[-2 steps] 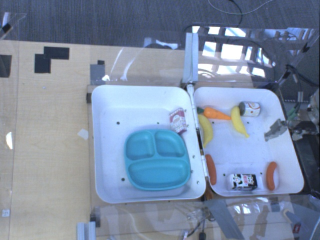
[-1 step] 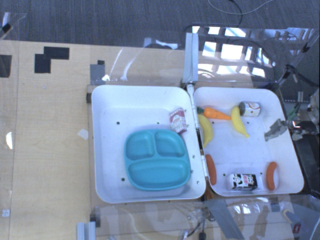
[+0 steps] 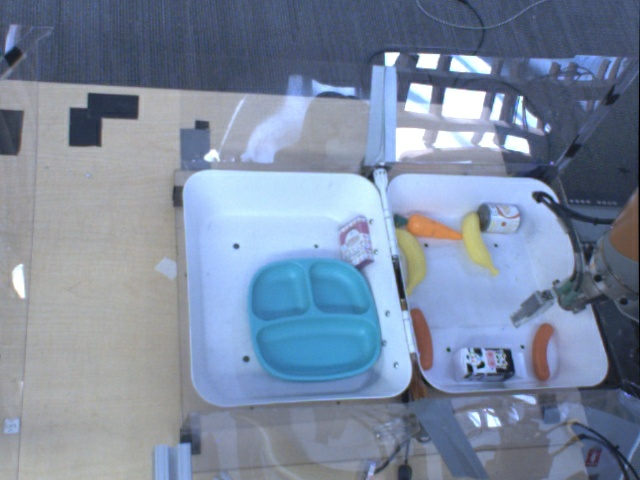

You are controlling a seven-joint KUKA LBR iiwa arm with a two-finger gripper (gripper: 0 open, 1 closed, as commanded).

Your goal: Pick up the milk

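Pale wooden bench carries the two white bins, with dark carpet beyond it, and you should read the scene from the near rim outward.

Nearest you, in the right bin, the milk lies on its side close to the front wall, a small black-and-white carton. Two hot dogs flank it: one just beside it on the arm's side, another by the divider. Your gripper hangs a little farther back and toward the arm's side of the carton, apart from it, with nothing between its fingers; from this angle you cannot tell how wide they stand.

Judging from that layout, the main risk is that a descent from the present spot lands between carton and nearer hot dog, so the fingers close on the sausage or nudge the milk into the front wall. A carton lying flat near a wall also leaves little room for one finger, so a slip or a pinch on a corner seems likely.

Farther in, a banana, a carrot, a second banana and a small can lie well clear. In the left bin sit a blue divided plate and a small red packet.
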